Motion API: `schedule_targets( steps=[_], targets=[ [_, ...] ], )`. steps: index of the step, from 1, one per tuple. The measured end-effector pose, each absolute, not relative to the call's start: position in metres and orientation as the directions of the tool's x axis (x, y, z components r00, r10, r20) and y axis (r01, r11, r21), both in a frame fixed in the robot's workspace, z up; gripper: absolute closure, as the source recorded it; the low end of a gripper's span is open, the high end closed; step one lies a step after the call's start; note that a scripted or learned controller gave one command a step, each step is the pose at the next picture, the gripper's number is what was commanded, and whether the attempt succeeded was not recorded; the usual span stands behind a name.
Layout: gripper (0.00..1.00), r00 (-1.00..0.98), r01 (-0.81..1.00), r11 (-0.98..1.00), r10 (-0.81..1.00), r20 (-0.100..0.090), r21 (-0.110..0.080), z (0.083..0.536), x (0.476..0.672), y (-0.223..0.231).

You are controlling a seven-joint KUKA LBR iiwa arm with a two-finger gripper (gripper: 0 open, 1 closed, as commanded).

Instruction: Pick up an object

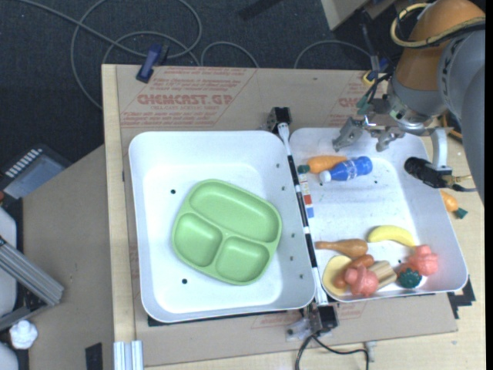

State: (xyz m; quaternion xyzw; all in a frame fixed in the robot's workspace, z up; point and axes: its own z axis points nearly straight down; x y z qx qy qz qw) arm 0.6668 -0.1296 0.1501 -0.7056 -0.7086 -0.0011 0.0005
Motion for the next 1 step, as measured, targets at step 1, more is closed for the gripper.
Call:
schedule_targets(
  steps=[1],
  targets=[
    [0.00, -0.001, 1.000, 0.001, 1.000, -0.002, 0.005, 0.1101, 0.6677, -0.1155]
  ],
)
